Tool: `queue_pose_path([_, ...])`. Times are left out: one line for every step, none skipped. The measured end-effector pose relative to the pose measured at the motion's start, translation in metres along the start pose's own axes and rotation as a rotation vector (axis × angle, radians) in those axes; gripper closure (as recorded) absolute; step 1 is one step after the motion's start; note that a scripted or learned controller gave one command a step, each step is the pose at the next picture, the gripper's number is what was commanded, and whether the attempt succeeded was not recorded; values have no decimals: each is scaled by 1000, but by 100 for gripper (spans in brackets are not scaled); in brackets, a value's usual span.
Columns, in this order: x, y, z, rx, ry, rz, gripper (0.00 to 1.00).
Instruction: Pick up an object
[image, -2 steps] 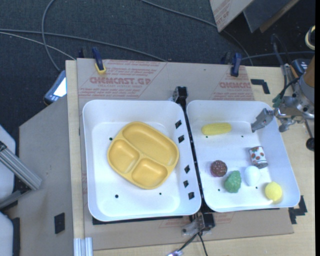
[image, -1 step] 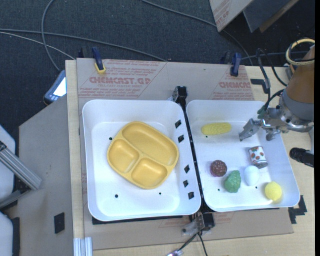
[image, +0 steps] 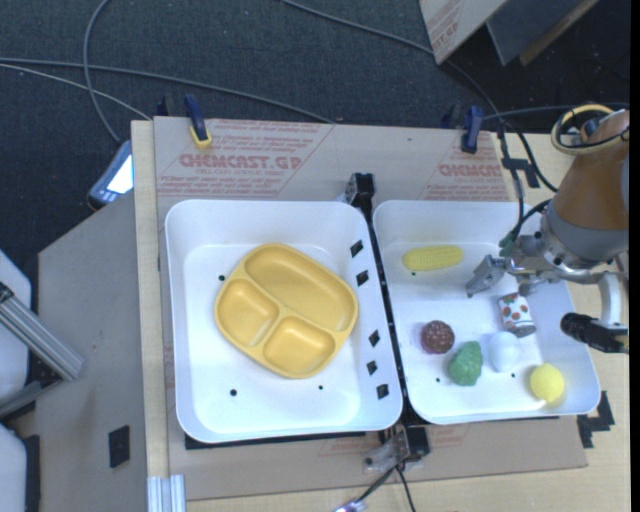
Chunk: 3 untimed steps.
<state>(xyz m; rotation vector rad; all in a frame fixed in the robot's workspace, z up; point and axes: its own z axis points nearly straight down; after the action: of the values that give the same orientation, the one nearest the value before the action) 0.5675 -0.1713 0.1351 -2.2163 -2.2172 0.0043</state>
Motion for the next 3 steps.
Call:
queue_pose_path([0, 1, 28, -9, -3, 0, 0])
queue_pose_path([0, 2, 18, -10, -2, 1, 100])
queue_pose_path([-3, 9, -28, -12, -4, -1, 100])
